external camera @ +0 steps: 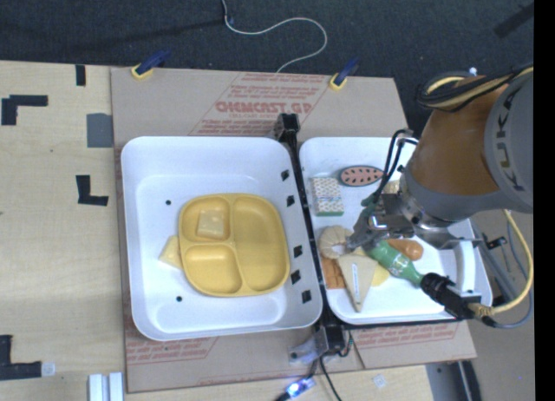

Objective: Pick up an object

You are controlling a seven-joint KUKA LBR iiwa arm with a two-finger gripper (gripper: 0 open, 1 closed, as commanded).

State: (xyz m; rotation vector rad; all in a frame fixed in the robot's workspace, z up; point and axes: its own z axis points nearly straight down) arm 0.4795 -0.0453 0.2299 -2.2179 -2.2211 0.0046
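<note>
Two shallow white plastic bins with rounded corners sit side by side on a brown cardboard sheet printed with red lettering. The left bin (pixel 139 243) holds a glossy yellow compartment tray (pixel 234 245), a rounded square moulded into three wells; a pale square piece (pixel 211 221) lies in the well at its 10 o'clock corner. A pale yellow wedge (pixel 168 253) pokes out from beneath the tray at 9 o'clock.

The right bin (pixel 395 311) is cluttered. At its 12 o'clock side lies an oval, reddish-brown speckled item (pixel 360 175), and at 10 o'clock a small rectangular packet (pixel 327 195) with a fine checked print. Toward 8 o'clock sit a lumpy, cream-coloured roll-like piece (pixel 332 241) and, below it, a pale cheese-like wedge (pixel 357 279) with a tapered point. Near the centre, a smooth green bottle-shaped object (pixel 395 262) lies on its side, angled toward 4 o'clock, with a rounded orange item (pixel 408 248) touching its upper flank.

The grey arm with its matte orange band enters from 3 o'clock, and the metallic gripper (pixel 371 227) hangs low over the bin's centre, just beside the roll and the green bottle. Whether its tool is wide, narrow or clamped on anything cannot be told from this angle.
</note>
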